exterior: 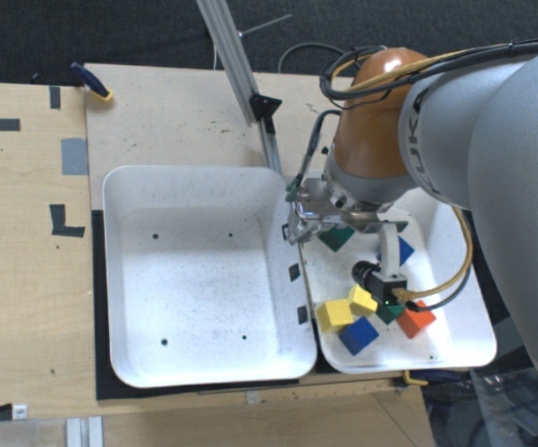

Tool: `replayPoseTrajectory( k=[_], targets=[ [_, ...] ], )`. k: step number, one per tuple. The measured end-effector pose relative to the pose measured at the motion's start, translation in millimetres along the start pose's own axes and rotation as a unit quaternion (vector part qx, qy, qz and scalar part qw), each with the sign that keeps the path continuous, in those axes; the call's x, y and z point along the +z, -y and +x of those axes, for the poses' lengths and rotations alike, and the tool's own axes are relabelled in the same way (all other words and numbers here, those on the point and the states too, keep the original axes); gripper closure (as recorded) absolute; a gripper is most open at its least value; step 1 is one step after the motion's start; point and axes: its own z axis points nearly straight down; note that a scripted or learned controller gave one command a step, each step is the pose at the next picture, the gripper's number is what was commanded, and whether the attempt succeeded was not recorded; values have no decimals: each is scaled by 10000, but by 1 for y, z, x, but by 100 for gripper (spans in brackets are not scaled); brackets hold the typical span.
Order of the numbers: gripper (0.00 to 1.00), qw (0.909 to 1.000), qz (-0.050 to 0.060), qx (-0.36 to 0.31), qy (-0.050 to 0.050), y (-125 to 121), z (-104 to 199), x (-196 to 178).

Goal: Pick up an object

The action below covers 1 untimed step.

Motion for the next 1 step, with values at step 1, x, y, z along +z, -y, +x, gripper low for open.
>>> replayPoseTrajectory(
  k=[1],
  targets=[
    [100, 10000, -7, -4, 0, -9, 50, 7]
  ],
)
